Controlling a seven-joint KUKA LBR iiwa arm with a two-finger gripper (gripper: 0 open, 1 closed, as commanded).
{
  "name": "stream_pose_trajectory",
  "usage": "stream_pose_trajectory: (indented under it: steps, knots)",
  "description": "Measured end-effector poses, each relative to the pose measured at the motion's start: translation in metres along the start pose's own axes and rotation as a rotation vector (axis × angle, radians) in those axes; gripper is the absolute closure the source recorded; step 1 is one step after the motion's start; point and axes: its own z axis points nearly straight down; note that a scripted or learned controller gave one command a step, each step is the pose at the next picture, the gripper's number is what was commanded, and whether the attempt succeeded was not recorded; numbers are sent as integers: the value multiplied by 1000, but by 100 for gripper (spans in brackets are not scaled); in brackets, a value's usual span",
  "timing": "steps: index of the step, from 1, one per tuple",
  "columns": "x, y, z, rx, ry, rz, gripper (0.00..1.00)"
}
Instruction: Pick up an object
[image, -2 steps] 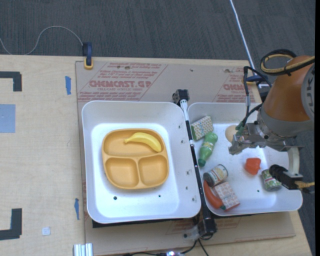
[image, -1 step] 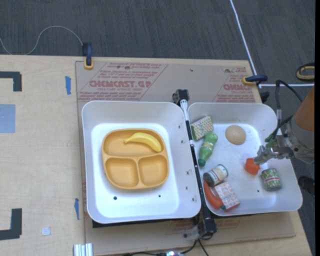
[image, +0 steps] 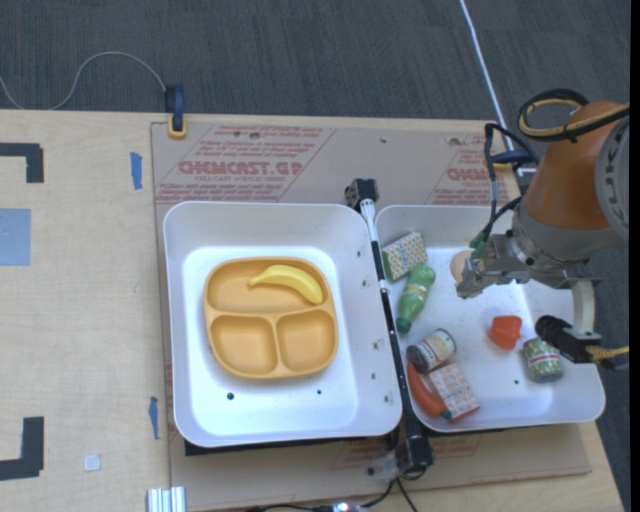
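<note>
Arm over right bin (image: 575, 405); end effector (image: 478, 277) low, grip state unclear.

The left white bin (image: 190, 300) contains an orange sectioned tray (image: 270, 345) bearing a yellow banana (image: 290, 282). Right of the tray lie a green bottle (image: 414, 297), a red block (image: 506, 331), a white-labelled tin (image: 435, 350) and a green-patterned can (image: 543, 360). The arm (image: 575, 190) is grey with an orange band.

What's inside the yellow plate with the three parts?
A banana lies in the long top compartment of the divided plate. The two lower compartments show only bare plate. Whatever is under the banana is covered.
</note>
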Motion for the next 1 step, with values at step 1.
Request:
stream_pose_trajectory:
  steps: [1]
  knots:
    - [-81,-51,11,3,-1,2,100]
